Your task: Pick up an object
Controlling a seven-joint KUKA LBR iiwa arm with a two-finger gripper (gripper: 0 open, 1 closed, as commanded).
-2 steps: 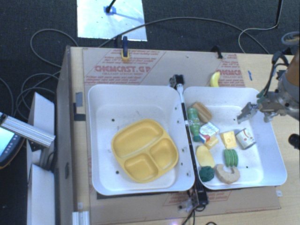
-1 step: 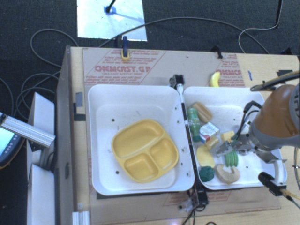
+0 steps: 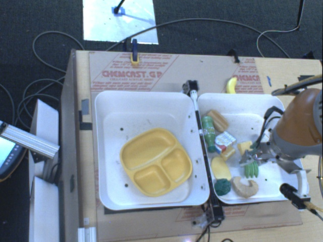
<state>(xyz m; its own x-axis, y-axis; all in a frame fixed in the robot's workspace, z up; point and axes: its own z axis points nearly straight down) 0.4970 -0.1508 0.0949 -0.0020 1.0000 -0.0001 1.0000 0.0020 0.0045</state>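
The grey arm (image 3: 303, 122) with the orange band is reaching in from the right and is hanging over the right bin (image 3: 262, 105). Its end effector (image 3: 251, 159) is pointing down among the small objects there, just above a green ridged object (image 3: 251, 170). Whether it is released, clenched or grasping something, I cannot tell, because the tip is small and dark against the clutter.

The objects for picking are lying together in the left part of the right bin. A green can (image 3: 207, 126) and a tan block (image 3: 218, 120) are lying near the top, a small colourful packet (image 3: 223, 141) below them, and a yellow piece (image 3: 244, 147) beside the end effector. Lower down, a yellow lemon-like object (image 3: 220, 167), a dark green round object (image 3: 222, 186) and a beige curved object (image 3: 245, 187) are resting close to the bottom wall.

The left bin (image 3: 116, 110) is carrying a yellow divided tray (image 3: 155, 161). A yellow banana (image 3: 231, 85) is lying on the worktop (image 3: 166, 72) behind the right bin.
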